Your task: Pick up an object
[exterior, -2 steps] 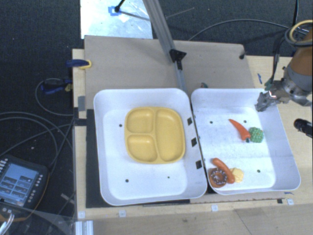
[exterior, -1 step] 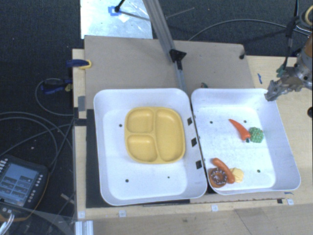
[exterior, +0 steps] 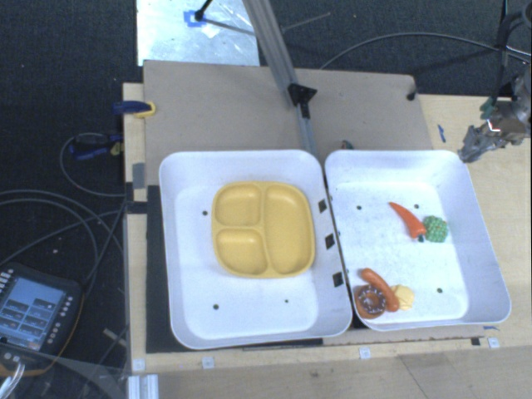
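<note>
Two white bins are sitting side by side; the left bin [exterior: 187, 306] is lying closest to the lens, well away from the gripper [exterior: 480, 144], and is carrying a yellow divided plate [exterior: 264, 228]. Right bin [exterior: 474, 248] is lying just below and left of the gripper, which is hovering over its far right corner, state of the jaws unreadable. Inside it, well apart from the gripper: orange carrot [exterior: 406, 219] touching green broccoli [exterior: 435, 229]; farther off, sausage [exterior: 379, 288], chocolate doughnut [exterior: 369, 302], small yellow piece [exterior: 404, 296] clustering together.
</note>
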`<state>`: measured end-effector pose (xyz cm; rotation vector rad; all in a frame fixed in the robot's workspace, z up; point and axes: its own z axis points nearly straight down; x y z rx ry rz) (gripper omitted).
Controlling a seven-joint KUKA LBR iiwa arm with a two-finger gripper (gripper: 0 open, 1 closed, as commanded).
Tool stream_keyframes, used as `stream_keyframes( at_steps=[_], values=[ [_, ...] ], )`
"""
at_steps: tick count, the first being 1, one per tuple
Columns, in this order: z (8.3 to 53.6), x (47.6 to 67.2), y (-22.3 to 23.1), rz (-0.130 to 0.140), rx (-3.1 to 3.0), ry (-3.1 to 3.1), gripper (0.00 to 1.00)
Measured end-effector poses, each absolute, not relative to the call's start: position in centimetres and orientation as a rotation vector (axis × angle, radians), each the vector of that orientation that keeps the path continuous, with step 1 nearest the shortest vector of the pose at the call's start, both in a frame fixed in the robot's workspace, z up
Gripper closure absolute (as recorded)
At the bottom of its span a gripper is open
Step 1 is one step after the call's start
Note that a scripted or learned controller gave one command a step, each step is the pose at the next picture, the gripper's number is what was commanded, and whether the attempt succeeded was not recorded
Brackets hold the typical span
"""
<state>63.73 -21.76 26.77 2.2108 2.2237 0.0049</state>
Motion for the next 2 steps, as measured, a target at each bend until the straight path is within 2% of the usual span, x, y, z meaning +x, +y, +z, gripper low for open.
stream_keyframes(
  at_steps=[1,2],
  values=[
    [25.6,63.3,-16.8,0.002,2.211,2.232,1.00],
    [26.3,63.8,-11.1,0.005,2.208,2.234,1.00]
  ],
)
